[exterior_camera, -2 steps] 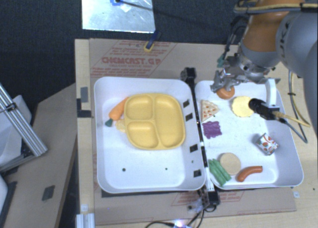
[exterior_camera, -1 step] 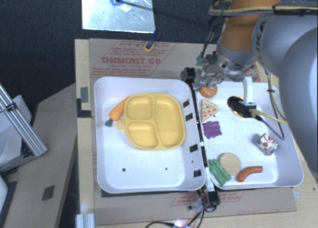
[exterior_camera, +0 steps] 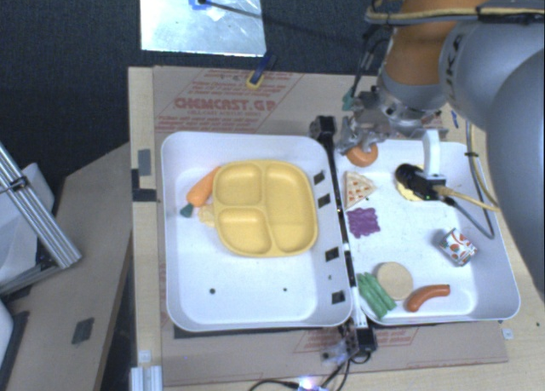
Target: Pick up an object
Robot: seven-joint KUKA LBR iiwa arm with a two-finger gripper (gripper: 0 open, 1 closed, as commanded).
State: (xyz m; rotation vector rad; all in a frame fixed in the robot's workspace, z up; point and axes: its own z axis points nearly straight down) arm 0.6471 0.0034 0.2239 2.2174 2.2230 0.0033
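Observation:
My gripper (exterior_camera: pixel 361 140) hangs low over the far left corner of the right bin (exterior_camera: pixel 494 296). A small orange round item (exterior_camera: pixel 364 157) lies directly under it, partly covered by it, and I cannot see whether the two touch. Nearby in the same bin lie a pizza slice (exterior_camera: pixel 358 186) and a purple bunch of grapes (exterior_camera: pixel 364 221).
The right bin also holds a red-and-white can (exterior_camera: pixel 458 246), a beige round biscuit (exterior_camera: pixel 394 278), green beans (exterior_camera: pixel 375 293) and a sausage (exterior_camera: pixel 426 296). In the left bin (exterior_camera: pixel 183 296), a yellow divided plate (exterior_camera: pixel 260 208) lies with a carrot (exterior_camera: pixel 202 186) beside it.

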